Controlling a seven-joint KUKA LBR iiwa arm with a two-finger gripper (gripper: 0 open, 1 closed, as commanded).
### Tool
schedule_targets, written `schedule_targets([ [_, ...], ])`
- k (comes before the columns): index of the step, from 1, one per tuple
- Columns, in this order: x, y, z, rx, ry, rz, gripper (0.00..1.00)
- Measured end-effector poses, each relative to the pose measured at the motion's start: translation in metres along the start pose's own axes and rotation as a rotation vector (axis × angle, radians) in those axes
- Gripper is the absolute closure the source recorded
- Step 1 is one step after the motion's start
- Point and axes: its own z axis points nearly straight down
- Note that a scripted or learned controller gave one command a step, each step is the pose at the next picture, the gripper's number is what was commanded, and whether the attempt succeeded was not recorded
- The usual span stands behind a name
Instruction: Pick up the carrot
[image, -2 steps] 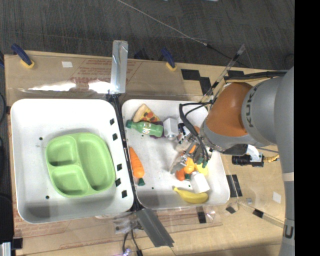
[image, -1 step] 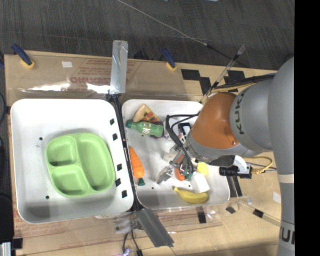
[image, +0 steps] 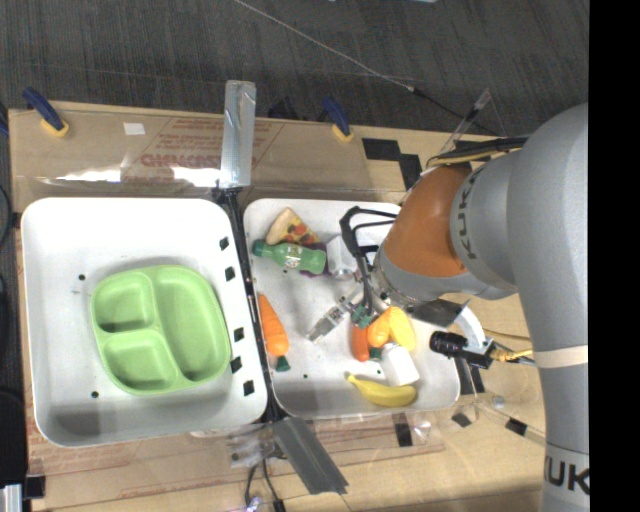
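My claw (image: 345, 310) hangs low over the middle of the right bin (image: 300, 400), its metal fingers pointing toward the bin's left side; whether they are spread or pressed together I cannot tell from this angle, and nothing shows between them; the carrot (image: 272, 325) lies against the bin's left wall, lengthwise along it, green end toward the near rim, a little apart from my claw; behind it a green bottle (image: 292, 257) lies on its side, with a pizza slice (image: 287, 226) toward the far wall; just right of my claw sit orange and yellow toy pieces (image: 385, 330); a banana (image: 382, 391) rests by the near rim; the left bin (image: 60, 250) holds a green divided plate (image: 160, 328).
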Motion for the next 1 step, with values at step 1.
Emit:
schedule_targets([
  [1,0.0404,-0.0233,0.0014,0.003,0.004,0.019,0.0],
])
